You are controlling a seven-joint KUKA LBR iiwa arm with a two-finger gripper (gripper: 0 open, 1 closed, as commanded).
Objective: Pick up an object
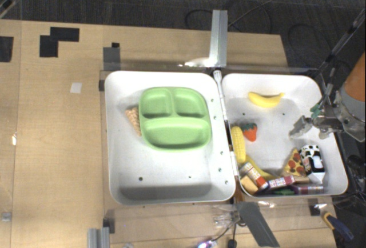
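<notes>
- Here, the gripper (303, 125) is hovering low over the right bin (286, 84), near its right wall; whether it is open or closed, I cannot tell.
- A banana (265, 99) is lying apart from it, near the bin's far wall.
- A green divided plate (174, 118) is sitting in the left bin (123, 144).

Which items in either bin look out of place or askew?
One oddity: a tan textured item in the left bin sits wedged under the green divided plate's left edge, mostly hidden. The right bin's toys are piled loosely along its lower edge.
</notes>
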